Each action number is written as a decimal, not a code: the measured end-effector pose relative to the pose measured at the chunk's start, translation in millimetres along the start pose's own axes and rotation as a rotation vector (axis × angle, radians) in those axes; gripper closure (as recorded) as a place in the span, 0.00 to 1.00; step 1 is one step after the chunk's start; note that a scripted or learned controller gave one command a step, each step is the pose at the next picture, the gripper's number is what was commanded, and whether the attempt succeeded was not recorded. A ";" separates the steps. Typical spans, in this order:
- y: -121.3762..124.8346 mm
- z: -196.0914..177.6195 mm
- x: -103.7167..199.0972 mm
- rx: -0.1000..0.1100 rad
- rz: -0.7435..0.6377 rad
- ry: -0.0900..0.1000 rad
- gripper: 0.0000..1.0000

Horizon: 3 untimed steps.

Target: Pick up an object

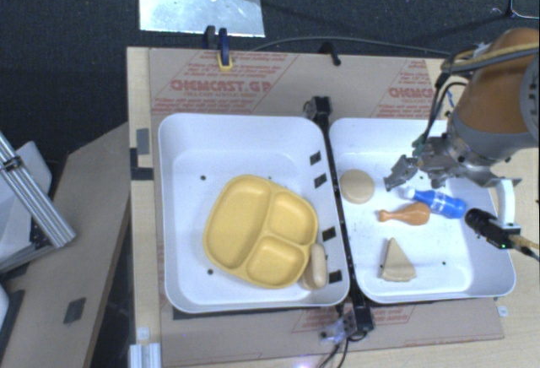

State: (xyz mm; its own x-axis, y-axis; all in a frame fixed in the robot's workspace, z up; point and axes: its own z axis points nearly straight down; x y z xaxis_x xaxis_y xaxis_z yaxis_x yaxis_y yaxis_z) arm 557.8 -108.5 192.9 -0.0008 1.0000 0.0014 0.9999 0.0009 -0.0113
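Note:
In the right bin (472, 278) lie a round beige cookie (357, 186), an orange drumstick (405, 215), a blue bottle (440, 203) and a tan wedge (395, 262). My gripper (403, 173) hangs over the bin's upper middle, just right of the cookie and above the drumstick and bottle. Its dark fingers point left and down, and nothing shows between them. In the left bin (190, 147) a yellow compartment plate (261, 230) lies flat, with a beige bread roll (316, 266) at its lower right corner.
The grey arm with its orange band (499, 96) comes in from the right over the right bin's far corner. A black divider (335, 206) runs between the two bins. Cardboard (228, 83) lies under both bins.

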 end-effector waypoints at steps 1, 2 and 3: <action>2.8 -6.2 0.3 -0.012 -0.002 -0.001 0.00; 9.0 54.1 -2.8 -0.009 0.000 -0.001 0.00; 9.6 106.2 -2.5 -0.009 -0.001 -0.001 0.00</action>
State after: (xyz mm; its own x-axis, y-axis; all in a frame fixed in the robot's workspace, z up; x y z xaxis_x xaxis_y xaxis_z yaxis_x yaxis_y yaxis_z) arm 566.2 -110.8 86.6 -0.0015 1.0000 0.0005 1.0000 0.0015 -0.0020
